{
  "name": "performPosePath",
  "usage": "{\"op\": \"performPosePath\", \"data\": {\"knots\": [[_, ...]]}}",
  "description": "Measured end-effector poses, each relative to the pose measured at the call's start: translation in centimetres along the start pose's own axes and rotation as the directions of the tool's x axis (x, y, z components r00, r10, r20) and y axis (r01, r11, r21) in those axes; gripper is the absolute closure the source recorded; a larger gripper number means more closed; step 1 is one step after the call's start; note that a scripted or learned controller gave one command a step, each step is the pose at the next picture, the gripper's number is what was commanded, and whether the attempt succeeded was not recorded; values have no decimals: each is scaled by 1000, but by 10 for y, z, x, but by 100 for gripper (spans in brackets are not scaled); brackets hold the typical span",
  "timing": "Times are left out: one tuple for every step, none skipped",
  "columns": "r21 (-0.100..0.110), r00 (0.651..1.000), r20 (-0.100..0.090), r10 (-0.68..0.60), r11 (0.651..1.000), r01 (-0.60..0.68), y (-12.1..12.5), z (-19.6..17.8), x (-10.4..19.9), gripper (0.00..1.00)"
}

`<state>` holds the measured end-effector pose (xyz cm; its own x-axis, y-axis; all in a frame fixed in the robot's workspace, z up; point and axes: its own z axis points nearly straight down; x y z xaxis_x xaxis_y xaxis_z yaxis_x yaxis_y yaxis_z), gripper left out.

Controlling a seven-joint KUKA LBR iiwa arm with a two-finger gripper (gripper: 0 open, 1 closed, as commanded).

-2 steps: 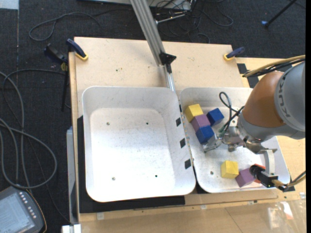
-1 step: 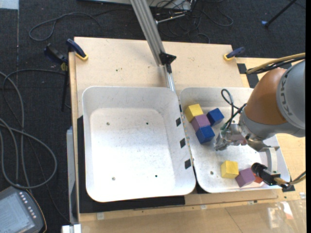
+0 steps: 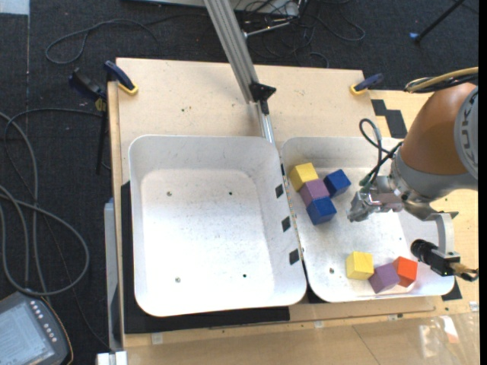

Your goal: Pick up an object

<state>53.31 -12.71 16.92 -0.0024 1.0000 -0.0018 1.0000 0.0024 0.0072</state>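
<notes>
While the grey arm with its orange band (image 3: pixel 441 139) reaches in over the right white plastic bin (image 3: pixel 335 284), its tool (image 3: pixel 364 205) hangs above a bare patch of that bin's floor, between two groups of small cubes. Toward the bin's far left corner sit a yellow foam cube (image 3: pixel 303 175), a purple cube (image 3: pixel 313 192) and two blue cubes (image 3: pixel 337 182) (image 3: pixel 322 210), packed so closely that they touch. Along the bin's near wall lie a second yellow cube (image 3: pixel 359 265), a second purple cube (image 3: pixel 383 277) and an orange cube (image 3: pixel 406 270), the last two pressed together. The left white bin (image 3: pixel 205 226) lies beside the right bin on the pale wooden counter (image 3: pixel 190 97).

Judging by its place, the tool is poised nearest the lower blue cube, which looks the likeliest target; it touches none of the cubes and nothing is seen between its fingers. Whether those fingers are spread or pressed together I cannot tell from this slanted view, as the wrist body and cables blur them.
</notes>
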Motion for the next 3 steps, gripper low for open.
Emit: {"op": "performPosePath", "data": {"knots": [[0,1000,0,-1,1000,1,2,-53,0,100],[4,1000,-3,-5,1000,5,17,-65,48,100],[7,1000,-4,-6,1000,6,22,-62,106,100]]}}
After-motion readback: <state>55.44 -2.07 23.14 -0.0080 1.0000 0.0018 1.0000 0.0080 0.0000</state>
